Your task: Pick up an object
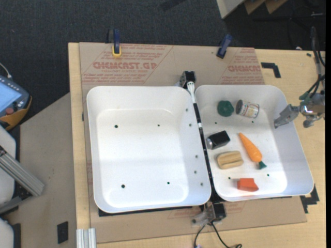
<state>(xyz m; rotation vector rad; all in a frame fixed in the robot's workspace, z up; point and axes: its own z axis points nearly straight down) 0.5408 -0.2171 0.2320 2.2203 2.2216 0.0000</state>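
- Gripper (287,115) of grey metal sits at the right bin's 3 o'clock edge, over the rim, with the arm's wrist parts reaching in from the right; whether it is spread or pressed together cannot be told, and nothing shows in its grasp.
- Right shallow white plastic bin (295,154) holds every loose object.
- Small clear glass jar with a pale label (247,109) lies on its side nearest the gripper, at about 1 o'clock in the bin.
- Dark green round ball (225,108) rests just beside the jar, at about 11 o'clock.
- Orange plastic carrot with a green tip (252,149) lies slanted near the bin's centre, towards 4 o'clock.
- Small black rectangular block (218,139) lies at 9 o'clock, close to the bin's left wall.
- Tan bread-shaped block (229,159) lies just below the black block, near the carrot.
- Red-orange wedge-shaped block (247,185) sits at 6 o'clock, near the front wall.
- Left shallow white plastic bin (98,154) adjoins the right one, on a brown cardboard sheet (150,61).
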